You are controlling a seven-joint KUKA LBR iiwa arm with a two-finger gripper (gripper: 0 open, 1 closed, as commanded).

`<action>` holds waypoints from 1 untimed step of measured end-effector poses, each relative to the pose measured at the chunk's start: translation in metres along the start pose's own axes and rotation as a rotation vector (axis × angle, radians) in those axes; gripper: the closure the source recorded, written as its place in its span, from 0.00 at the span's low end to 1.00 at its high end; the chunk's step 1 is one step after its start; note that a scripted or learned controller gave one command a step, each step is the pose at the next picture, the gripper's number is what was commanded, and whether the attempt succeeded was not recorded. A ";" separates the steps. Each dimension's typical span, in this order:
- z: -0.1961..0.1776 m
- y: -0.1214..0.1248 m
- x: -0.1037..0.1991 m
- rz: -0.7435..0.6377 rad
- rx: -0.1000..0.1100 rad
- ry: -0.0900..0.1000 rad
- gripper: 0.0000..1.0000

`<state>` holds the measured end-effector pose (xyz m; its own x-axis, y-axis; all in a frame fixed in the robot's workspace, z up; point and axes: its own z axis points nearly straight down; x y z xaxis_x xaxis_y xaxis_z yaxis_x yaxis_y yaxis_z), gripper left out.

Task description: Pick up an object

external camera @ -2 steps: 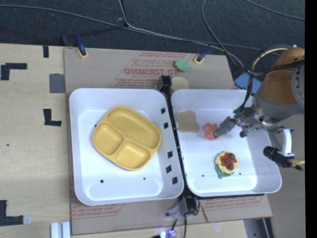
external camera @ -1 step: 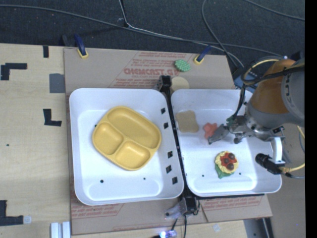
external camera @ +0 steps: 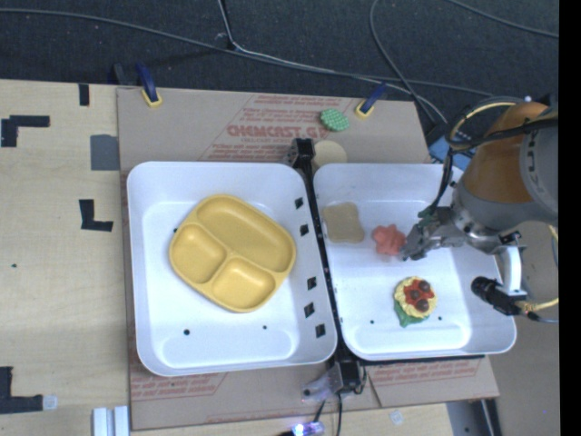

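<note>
Pink object [external camera: 388, 238] | lies in right bin [external camera: 454, 334], just beside gripper [external camera: 410, 252] | looks small, light, maybe soft: take it across its narrow middle | gripper state: I cannot tell.

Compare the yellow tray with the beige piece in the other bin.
The yellow tray is large and takes up much of the left bin; the beige piece is small, in the right bin. The tray is bright yellow and has three compartments; the piece is dull tan and plain. Both lie flat on a white bin floor, apart from the gripper.
</note>
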<state>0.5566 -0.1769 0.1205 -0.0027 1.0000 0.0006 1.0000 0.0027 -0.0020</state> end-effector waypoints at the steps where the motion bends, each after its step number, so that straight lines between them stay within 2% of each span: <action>1: -0.062 0.002 -0.005 0.001 -0.006 -0.002 1.00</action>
<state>0.5583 -0.1820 0.1822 -0.0014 1.0000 -0.0012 1.0000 0.0014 0.0040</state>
